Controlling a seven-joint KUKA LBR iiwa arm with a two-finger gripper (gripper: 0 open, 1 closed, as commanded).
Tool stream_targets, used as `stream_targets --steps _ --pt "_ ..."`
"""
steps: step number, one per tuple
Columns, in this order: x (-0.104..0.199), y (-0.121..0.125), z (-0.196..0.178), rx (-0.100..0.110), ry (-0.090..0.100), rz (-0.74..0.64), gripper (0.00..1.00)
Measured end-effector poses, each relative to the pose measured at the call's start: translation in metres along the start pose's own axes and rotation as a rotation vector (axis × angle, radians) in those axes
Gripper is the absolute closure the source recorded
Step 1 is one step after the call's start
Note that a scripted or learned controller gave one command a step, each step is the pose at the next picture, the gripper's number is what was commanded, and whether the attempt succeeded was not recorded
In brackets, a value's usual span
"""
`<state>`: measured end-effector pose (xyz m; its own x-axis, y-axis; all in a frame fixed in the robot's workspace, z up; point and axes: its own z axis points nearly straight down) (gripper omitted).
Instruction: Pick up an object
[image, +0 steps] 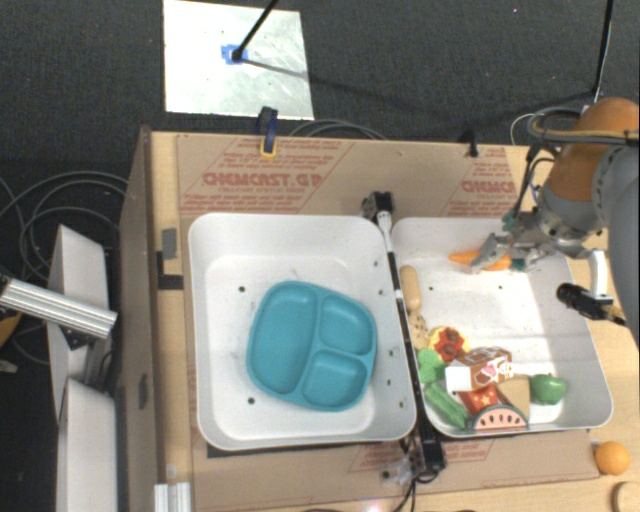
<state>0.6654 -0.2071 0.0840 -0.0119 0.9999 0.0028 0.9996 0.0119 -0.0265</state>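
Observation:
My gripper (503, 252) hangs over the far part of the right bin (560, 310), on the grey arm with its orange band (605, 120). An orange carrot-like piece (466, 258) lies right at the gripper's tip, poking out to its left; whether it is gripped or just touching is unclear. Toy food is piled at the bin's front: a red tomato (448, 343), green pieces (432, 370), a white and red carton (478, 372), a watermelon slice (500, 416) and a green pepper (548, 386). A tan stick (409, 288) lies along the bin's left wall.
The left bin (215, 300) holds a blue divided plate (312, 345). An orange ball (611, 458) sits on the bench outside the right bin's front corner. A black clamp (379, 206) sits at the far end of the wall between the two bins.

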Motion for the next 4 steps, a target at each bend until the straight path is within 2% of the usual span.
stream_targets --steps 1,2,3,4 --pt "-0.001 -0.003 -0.008 0.001 -0.001 0.001 1.00" --pt "0.082 -0.002 0.003 0.004 -0.008 0.001 1.00" --pt "0.154 -0.059 -0.140 -0.035 0.000 0.001 1.00" --pt "0.149 -0.059 -0.132 -0.029 -0.003 0.008 0.00"
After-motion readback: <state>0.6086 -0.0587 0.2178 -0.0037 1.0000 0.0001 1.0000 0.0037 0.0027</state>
